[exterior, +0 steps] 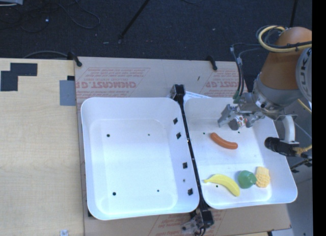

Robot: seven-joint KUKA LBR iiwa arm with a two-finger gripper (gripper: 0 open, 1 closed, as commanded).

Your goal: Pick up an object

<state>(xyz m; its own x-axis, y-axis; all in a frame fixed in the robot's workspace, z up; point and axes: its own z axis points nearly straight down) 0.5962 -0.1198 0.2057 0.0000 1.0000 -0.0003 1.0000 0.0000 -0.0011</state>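
A toy sausage (224,141) lies in the right bin (285,191), its long axis running from upper left to lower right. The gripper (232,122) hovers just above it; whether it is open or closed cannot be told. Nearer the front sit a banana (223,183), a green toy (246,179) and a corn cob (262,177).

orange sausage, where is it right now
The orange toy sausage lies in the right white bin, just below the pincer, above the yellow toy banana.

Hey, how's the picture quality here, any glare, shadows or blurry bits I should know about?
Camera view: even, soft lighting; the white bins look bright, without hard glare. The hot dog, banana, green toy and corn cast only faint shadows. The gripper is soft and hard to read; the floor behind is dark and grainy.
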